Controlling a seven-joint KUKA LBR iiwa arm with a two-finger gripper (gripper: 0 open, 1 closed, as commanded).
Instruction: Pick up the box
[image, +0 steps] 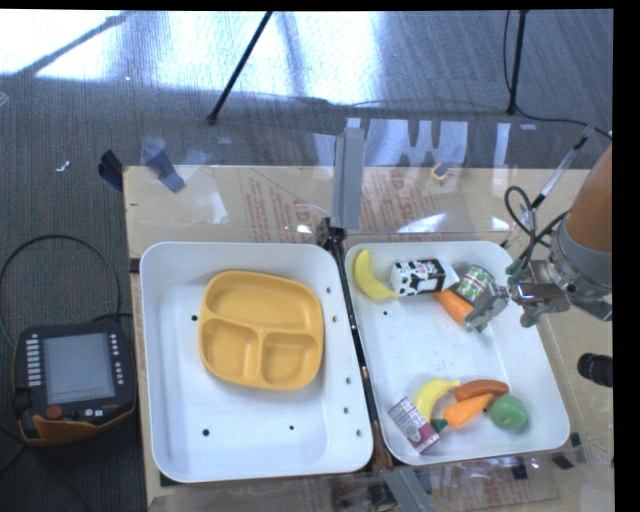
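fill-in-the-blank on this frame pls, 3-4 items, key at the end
1. The yellow divided plate lies in the ____ bin.
2. The black-and-white box lies in the right bin, between a banana and a ____ can.
3. The plate has ____ compartments.
4. The end effector hovers near the right bin's ____ corner.

Missing words: left; green; three; far right

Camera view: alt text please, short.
The gripper hangs over the right bin, beside a green can and a black-and-white box. A yellow divided plate sits in the left bin.
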